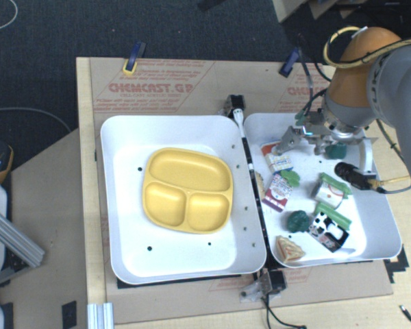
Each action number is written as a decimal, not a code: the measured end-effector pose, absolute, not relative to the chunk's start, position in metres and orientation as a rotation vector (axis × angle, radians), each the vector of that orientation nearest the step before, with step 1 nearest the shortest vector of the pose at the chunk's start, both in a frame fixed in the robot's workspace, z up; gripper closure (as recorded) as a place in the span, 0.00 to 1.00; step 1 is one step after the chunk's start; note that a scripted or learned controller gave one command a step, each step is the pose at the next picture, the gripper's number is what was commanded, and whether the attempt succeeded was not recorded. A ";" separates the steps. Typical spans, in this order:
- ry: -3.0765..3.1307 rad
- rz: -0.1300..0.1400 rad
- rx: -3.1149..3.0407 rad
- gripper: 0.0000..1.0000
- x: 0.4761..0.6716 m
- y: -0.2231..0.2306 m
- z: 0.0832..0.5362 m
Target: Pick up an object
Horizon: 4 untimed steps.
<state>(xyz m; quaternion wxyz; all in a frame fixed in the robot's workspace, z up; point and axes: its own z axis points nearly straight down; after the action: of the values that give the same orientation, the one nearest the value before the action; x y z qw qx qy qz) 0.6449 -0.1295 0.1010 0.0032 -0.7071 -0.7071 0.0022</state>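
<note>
"Hovering over the right bin (380,235), the gripper (327,137) holds nothing; how wide, nobody can tell."

"The toys (308,204) lie crowded below. It could bump one and grab badly."

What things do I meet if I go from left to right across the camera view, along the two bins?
Left bin → yellow divided tray → right bin → dark green object → black and white package
</note>
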 end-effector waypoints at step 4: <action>-2.228 -0.006 -2.224 1.00 0.659 -0.118 0.205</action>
<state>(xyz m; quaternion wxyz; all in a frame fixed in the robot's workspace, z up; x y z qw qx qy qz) 0.6592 -0.1179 0.2050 -0.0031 -0.7064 -0.7078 -0.0020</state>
